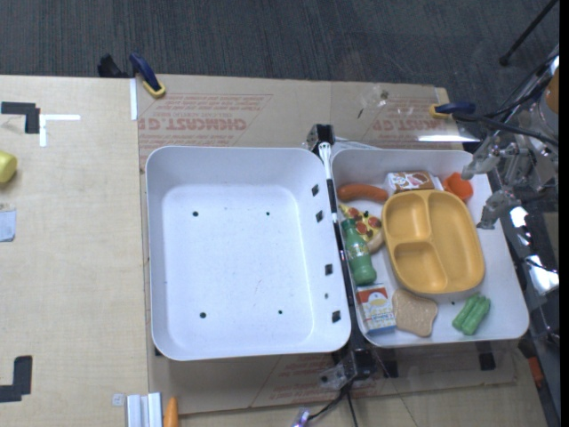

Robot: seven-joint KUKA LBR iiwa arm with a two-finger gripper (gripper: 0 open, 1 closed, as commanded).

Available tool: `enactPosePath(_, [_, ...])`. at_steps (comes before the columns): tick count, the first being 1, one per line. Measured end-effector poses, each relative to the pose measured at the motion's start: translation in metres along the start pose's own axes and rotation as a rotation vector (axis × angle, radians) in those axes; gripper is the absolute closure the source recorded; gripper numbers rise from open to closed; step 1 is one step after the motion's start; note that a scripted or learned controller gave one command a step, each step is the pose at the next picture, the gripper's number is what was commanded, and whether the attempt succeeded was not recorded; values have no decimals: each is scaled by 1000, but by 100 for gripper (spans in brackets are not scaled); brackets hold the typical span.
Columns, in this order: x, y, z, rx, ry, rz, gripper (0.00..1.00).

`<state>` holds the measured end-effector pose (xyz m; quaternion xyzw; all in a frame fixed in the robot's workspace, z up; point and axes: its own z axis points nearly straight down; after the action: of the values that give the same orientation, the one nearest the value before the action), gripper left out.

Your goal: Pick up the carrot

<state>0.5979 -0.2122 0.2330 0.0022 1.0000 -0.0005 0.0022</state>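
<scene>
Since my pincer (pixel 492 189) hovers at the right bin's (pixel 511 327) far right edge, fingers spread and holding nothing, I judge this the approach. The carrot (pixel 458 185) lies just left of it, beside the yellow plate (pixel 436 238). Next I must shift left and descend.

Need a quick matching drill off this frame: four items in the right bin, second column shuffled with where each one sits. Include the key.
Items:
1. carrot
2. yellow divided plate
3. green bottle
4. green pickle

Places:
A. near-right corner of the right bin
B. along the bin's left wall, upright in the picture
C. far-right part of the bin, just beyond the plate's corner
D. middle of the bin

Pairs: 1-C, 2-D, 3-B, 4-A
</scene>
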Motion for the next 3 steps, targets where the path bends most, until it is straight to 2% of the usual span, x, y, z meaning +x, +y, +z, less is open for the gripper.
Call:
enactPosePath(1, [21,-9,133,0,-1,206,0])
enactPosePath(2, [19,-8,123,2,-5,201,100])
enactPosePath(3, [118,-10,133,0,-2,0,100])
